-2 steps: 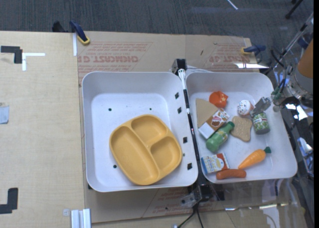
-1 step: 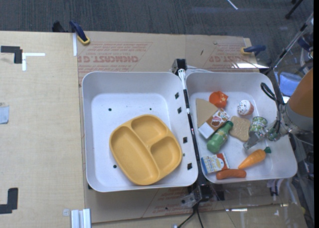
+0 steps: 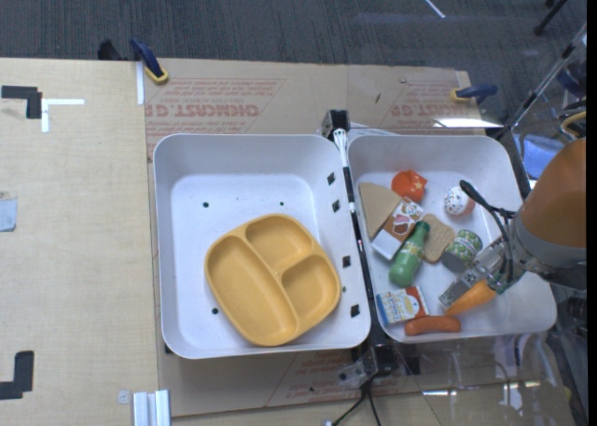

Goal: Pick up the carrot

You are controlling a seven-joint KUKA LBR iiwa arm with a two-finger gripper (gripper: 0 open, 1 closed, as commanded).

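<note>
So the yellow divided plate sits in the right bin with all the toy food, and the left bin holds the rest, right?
Not quite. The camera view shows the yellow divided plate lying in the left bin, by itself. The toy food, such as the carrot and the green bottle, is in the right bin.

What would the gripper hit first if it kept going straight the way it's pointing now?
Most likely the carrot: the gripper points down-left right at it in the right bin. Depth is unclear, so contact can't be judged.
</note>
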